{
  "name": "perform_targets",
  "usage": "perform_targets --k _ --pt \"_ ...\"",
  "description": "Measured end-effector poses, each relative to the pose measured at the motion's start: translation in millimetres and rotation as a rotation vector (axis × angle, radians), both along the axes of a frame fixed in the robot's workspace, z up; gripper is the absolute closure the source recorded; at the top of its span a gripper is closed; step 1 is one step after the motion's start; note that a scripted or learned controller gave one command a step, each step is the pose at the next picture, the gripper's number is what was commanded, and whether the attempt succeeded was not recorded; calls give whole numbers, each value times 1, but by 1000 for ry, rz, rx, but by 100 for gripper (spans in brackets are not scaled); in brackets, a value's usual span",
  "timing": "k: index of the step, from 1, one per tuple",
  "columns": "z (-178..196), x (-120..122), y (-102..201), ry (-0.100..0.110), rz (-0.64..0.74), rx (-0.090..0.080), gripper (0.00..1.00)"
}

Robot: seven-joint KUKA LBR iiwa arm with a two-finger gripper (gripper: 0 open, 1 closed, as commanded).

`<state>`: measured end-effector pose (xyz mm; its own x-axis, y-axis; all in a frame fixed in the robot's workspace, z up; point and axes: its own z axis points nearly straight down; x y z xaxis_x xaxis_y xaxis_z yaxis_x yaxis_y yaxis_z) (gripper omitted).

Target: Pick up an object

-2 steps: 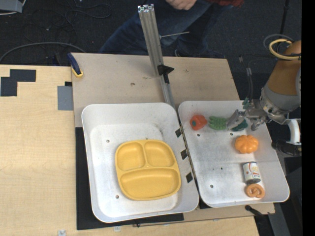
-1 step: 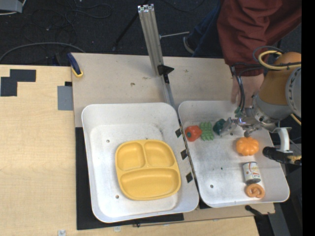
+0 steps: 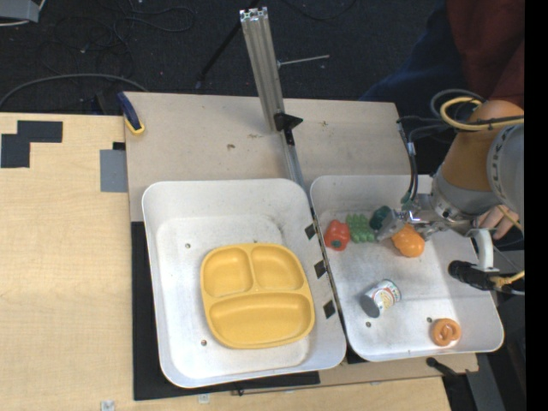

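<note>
Tabletop (image 3: 77,255): light wood, two white bins.
End effector (image 3: 409,221): right bin (image 3: 479,336), upper centre; grip state indeterminate.
Orange fruit (image 3: 409,243): immediately below end effector.

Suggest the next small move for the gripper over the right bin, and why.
Probably a short descent onto the orange fruit, then close. The gripper sits low in the right bin, right at that fruit's upper edge, with the green toy and red pepper close on its left. I can't see anything between its fingers, so no lift yet.
</note>
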<state>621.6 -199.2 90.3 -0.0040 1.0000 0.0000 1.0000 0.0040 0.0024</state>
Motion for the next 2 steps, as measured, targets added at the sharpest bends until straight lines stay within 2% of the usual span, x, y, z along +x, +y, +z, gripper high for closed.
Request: perform_targets --k 1,2 --pt "11 0 0 -1 2 0 100" --pt "56 0 -7 1 -3 -1 100"
